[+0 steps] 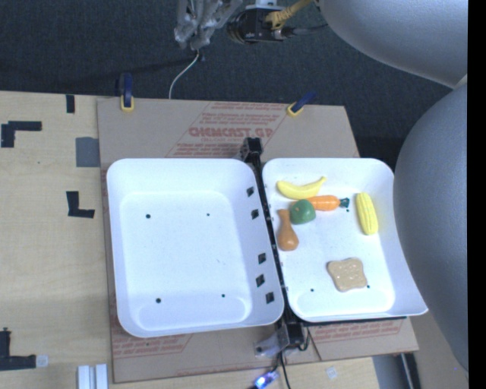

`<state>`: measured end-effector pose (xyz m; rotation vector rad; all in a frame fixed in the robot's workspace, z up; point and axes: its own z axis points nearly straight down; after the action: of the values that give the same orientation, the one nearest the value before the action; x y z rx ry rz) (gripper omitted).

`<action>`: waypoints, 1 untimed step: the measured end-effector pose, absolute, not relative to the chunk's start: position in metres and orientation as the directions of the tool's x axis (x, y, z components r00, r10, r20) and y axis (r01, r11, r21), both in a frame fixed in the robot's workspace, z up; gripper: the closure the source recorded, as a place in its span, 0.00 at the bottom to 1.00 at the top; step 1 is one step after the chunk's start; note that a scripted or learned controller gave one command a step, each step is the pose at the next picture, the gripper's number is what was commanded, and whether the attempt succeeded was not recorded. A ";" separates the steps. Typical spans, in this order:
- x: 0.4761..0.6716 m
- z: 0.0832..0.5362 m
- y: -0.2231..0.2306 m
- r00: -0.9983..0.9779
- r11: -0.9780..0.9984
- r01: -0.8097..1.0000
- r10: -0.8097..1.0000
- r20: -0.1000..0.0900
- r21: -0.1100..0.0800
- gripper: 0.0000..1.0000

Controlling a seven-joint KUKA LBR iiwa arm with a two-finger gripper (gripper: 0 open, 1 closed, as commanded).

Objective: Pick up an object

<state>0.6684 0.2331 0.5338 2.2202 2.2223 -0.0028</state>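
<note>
The right bin [380,300] holds several toy foods. A yellow banana [300,187] lies at its far left, with an orange carrot [326,203] and a green round piece [302,212] just below it. A yellow corn cob [367,213] lies near the right wall. An orange-brown drumstick shape [286,232] rests by the divider, and a slice of toast [348,274] sits toward the front. My gripper [199,23] hangs at the top of the camera view, over the dark floor beyond the bench, far from both bins and blurred.
The left bin [129,190] stands beside the right one on a cardboard sheet [228,129] held by two clamps [126,91]. The grey arm [440,190] fills the right side and top right corner. A cable [182,76] trails below the gripper.
</note>
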 end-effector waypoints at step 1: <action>0.668 0.534 0.233 -0.001 0.001 1.000 1.000 -0.001 -0.001 1.00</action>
<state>0.6684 0.2332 0.5338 2.2201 2.2224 -0.0029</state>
